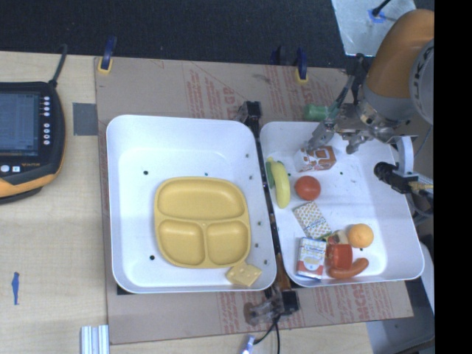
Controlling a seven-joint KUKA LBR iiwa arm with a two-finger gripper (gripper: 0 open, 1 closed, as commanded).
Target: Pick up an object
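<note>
My gripper [331, 146] hangs over the far end of the right bin [394, 220], its two fingers spread open. Just below and a little left of the fingertips lies a small brown-and-white packet [318, 159]; nothing is held between the fingers. Further forward in the same bin lie a yellow banana [280, 184], a red tomato [307, 188], a checkered packet [312, 219], an orange [360, 235], a small carton [312, 257], a red block [339, 256] and a sausage [349, 271].
The left bin [133, 153] holds a yellow divided plate [200, 220] and a cheese wedge [244, 274] at its front right corner. A green item [317, 112] sits just beyond the right bin. A teach pendant [26, 139] lies at the far left.
</note>
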